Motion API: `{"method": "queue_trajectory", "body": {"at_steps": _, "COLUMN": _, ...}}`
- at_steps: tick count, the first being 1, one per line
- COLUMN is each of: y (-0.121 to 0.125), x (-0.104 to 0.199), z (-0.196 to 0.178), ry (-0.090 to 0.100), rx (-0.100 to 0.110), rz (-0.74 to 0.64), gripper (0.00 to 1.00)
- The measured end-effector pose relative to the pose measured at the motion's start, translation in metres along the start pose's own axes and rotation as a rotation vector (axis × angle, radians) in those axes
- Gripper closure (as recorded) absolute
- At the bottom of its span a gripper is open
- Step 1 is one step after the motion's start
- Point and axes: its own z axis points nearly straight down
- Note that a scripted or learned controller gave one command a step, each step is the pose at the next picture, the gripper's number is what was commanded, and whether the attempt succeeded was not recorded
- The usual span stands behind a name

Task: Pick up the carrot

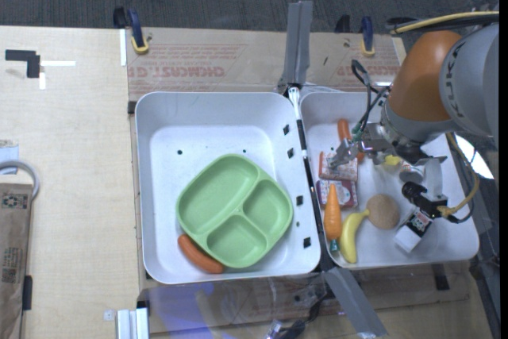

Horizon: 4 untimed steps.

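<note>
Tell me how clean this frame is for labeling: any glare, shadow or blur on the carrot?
Camera view: even overhead light, with mild glare on the white right bin. The carrot is sharp and unshadowed beside the banana. The gripper looks slightly soft and casts little shadow.

Both white bins (159,194) look like smooth, faintly glossy plastic, as does the matt green divided plate (234,210). The carrot (332,216) and banana (350,234) have a sheen like moulded plastic. The bench (63,139) is pale matt wood
</note>
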Motion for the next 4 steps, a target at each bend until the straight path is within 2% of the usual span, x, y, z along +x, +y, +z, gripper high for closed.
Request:
{"method": "queue_trajectory", "body": {"at_steps": 1, "y": 0.041, "x": -0.044, "z": -0.001, "ry": -0.002, "rx": -0.006, "rz": -0.161, "gripper": 0.00}}
{"method": "queue_trajectory", "body": {"at_steps": 2, "y": 0.070, "x": -0.068, "z": -0.001, "ry": -0.002, "rx": -0.006, "rz": -0.142, "gripper": 0.00}}
{"method": "queue_trajectory", "body": {"at_steps": 3, "y": 0.041, "x": -0.033, "z": -0.001, "ry": -0.001, "rx": -0.004, "rz": -0.101, "gripper": 0.00}}
{"method": "queue_trajectory", "body": {"at_steps": 4, "y": 0.042, "x": -0.034, "z": -0.012, "ry": -0.003, "rx": -0.008, "rz": -0.098, "gripper": 1.00}}
